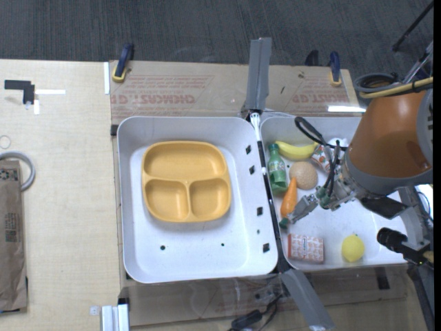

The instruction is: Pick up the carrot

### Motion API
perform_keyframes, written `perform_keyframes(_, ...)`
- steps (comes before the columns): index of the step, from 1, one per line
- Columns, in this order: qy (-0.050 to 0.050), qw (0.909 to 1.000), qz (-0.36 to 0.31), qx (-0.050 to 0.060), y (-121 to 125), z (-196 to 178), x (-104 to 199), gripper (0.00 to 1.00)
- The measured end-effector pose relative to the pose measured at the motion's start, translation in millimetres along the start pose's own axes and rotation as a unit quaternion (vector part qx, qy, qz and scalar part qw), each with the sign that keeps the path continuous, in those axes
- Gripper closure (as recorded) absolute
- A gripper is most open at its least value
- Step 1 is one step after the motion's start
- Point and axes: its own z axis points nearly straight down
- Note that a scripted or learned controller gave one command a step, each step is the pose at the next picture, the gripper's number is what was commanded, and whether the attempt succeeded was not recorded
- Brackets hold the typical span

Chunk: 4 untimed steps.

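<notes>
Orange and tapered, the small smooth carrot (289, 196) lies in the right-hand shallow white plastic bin (331, 255), close to that bin's left wall, its length running roughly up and down the camera view with the narrow tip lower. Just above it sits a rounded beige potato-like lump (304, 176), touching or nearly touching the carrot's thick end. A green plastic bottle (277, 170) lies along the wall beside them, and a curved yellow banana (298, 150) rests near the bin's far edge. Nearer the front edge are a flat red-and-white printed packet (305, 247) and a small round yellow lemon (353, 247), well apart from the carrot.

The grey metal end effector (295, 212) reaches in from the right below the arm's orange band; its tip sits just beside the carrot's lower end, close enough that contact cannot be ruled out. Whether it is released or clenched I cannot tell, and the carrot is not visibly gripped.

The left-hand white bin (138, 254) holds a glossy yellow-orange plastic tray with three rounded compartments (186, 181). Both bins stand on brown printed cardboard (186, 92) laid on the pale wood-grain worktop (62, 185).
</notes>
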Motion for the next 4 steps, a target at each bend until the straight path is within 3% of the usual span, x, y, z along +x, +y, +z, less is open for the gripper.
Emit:
perform_keyframes(1, 0.000, 0.9967, -0.081, 0.000, -5, 0, -12, 0.00)
perform_keyframes(2, -0.001, 0.9856, -0.169, -0.001, 16, 0, -18, 0.00)
perform_keyframes(3, 0.000, 0.9613, -0.275, 0.000, 15, 0, 21, 0.00)
perform_keyframes(4, -0.001, 0.9572, -0.289, -0.001, 65, -1, -41, 0.00)
